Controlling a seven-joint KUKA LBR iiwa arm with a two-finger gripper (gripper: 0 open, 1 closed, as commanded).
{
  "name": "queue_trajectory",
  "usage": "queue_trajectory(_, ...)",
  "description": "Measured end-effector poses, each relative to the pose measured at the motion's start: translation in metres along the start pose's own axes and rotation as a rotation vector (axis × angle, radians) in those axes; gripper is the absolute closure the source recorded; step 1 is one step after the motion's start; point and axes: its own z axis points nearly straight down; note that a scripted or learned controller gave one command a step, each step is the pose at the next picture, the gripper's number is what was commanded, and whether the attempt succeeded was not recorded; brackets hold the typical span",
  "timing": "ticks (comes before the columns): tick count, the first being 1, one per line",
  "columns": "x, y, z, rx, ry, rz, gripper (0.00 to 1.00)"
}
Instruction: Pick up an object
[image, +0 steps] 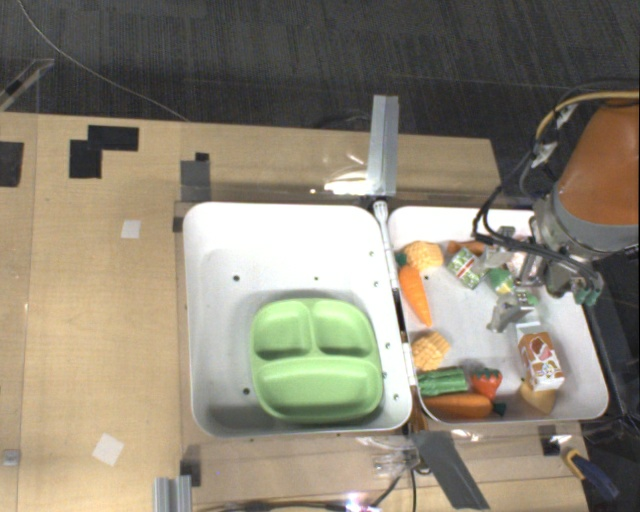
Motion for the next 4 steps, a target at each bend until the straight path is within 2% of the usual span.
queue_trajectory(1,-0.017,-0.080,0.120,-0.002,0.011,-0.081,0.00)
queue_trajectory(2,-0.002,-0.091,0.154,0.002,-0.007,-0.022,0.00)
queue_trajectory(3,0.044,-0.108,0.153,0.004,-0.008,0.008,0.00)
queue_trajectory(4,0.038,-0.107,0.138,0.010,-0.027,0.001,1.00)
